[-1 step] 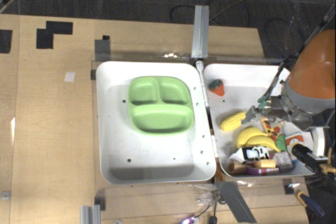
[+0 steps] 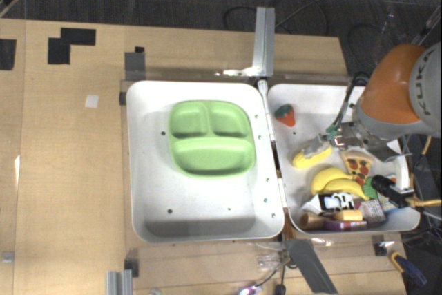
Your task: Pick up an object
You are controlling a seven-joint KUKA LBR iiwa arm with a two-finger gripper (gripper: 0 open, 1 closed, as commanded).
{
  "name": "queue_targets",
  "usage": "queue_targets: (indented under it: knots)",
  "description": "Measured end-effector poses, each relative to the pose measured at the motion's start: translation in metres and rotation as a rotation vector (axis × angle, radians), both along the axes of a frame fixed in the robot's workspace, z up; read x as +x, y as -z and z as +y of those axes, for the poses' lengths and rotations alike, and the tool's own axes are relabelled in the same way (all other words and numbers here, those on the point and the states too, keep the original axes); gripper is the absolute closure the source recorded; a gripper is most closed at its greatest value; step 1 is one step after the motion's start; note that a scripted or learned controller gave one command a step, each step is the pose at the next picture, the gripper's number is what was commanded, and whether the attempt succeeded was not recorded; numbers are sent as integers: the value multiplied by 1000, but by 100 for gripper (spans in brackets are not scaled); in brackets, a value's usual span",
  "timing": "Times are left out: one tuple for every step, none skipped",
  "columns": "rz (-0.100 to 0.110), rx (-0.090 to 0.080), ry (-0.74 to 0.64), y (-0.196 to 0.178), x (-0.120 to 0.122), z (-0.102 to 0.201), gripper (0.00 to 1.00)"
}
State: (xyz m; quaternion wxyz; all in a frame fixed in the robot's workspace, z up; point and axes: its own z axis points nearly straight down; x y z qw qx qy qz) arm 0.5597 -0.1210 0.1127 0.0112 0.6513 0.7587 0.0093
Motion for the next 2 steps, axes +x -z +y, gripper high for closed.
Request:
queue_targets:
  knots:
    - [-8,0,-1,-12,2,1,100]
    - [-7,0,-1,-12,2,1,0]
